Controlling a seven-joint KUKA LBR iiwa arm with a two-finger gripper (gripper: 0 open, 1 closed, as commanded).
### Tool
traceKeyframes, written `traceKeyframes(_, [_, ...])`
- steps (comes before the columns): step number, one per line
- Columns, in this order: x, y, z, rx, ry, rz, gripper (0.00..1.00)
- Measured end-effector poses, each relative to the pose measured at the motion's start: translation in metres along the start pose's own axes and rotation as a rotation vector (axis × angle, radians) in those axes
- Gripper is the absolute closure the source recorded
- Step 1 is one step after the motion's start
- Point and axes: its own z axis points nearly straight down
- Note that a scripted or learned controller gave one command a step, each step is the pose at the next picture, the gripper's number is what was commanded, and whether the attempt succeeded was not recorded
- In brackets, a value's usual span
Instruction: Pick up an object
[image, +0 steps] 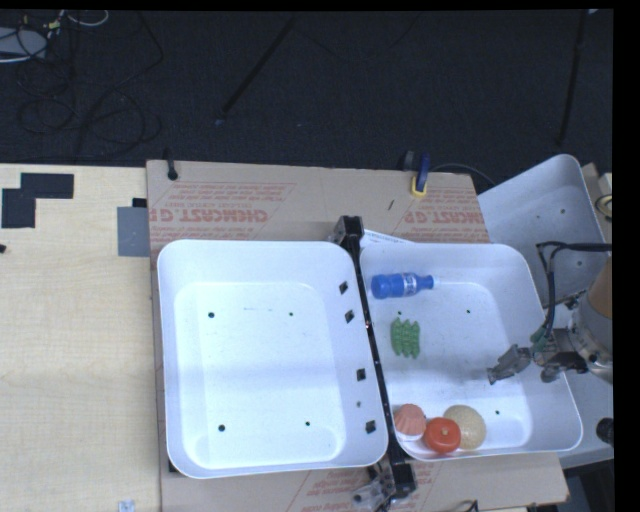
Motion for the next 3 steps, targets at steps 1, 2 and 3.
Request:
traceKeyframes(1, [-0.001,-0.002,-0.175,-0.026,-0.011,-0.003,0.00])
traceKeyframes(2, [0.000,-0.003,-0.082,-0.003,-0.001,-0.001,0.00])
traceKeyframes(3, [-0.001,-0.003,-0.256,-0.028,-0.012,-0.003,0.00])
